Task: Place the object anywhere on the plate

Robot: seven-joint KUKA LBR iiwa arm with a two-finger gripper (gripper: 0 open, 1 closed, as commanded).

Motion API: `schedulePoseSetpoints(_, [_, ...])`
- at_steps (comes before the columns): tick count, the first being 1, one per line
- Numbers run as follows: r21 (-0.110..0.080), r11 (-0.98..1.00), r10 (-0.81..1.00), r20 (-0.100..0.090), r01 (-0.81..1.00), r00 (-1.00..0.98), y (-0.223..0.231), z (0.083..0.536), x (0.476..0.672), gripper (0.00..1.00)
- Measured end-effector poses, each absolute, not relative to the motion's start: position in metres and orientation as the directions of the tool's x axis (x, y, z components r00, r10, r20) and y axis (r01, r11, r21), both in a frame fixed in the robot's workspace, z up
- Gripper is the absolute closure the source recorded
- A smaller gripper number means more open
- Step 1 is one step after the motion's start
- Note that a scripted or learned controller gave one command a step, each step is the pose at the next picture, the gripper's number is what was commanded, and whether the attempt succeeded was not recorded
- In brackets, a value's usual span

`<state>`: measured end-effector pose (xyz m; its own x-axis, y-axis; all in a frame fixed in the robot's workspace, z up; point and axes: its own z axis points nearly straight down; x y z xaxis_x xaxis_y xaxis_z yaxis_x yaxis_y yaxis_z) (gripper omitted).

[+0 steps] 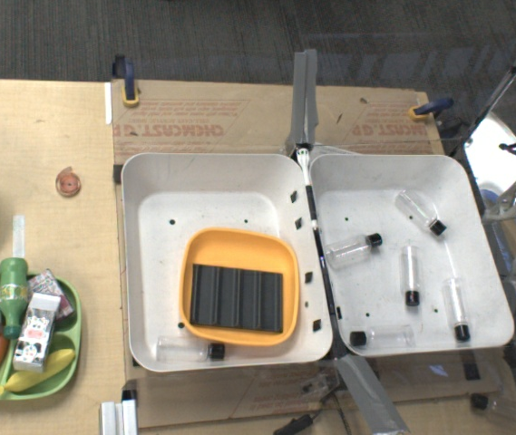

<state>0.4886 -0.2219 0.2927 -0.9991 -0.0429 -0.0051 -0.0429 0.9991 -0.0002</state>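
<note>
The gripper's state I could not tell, and no vial (354,248) lay on the orange plate (239,245), so picking one seemed the next step.

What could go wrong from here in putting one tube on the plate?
1. The clear tubes are see-through on white, so a grasp may miss.
2. One tube lies against the right bin's wall, leaving little room.
3. The black ridged block covers most of the orange plate; a tube might roll off.
</note>
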Motion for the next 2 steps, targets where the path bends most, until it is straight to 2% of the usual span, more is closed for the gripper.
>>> schedulePoseSetpoints(1, [0.001,0.959,-0.284,-0.003,-0.284,-0.959,-0.221,0.225,0.484,0.00])
schedulePoseSetpoints(2, [0.001,0.823,-0.569,-0.003,-0.569,-0.823,-0.221,0.193,0.488,0.00])
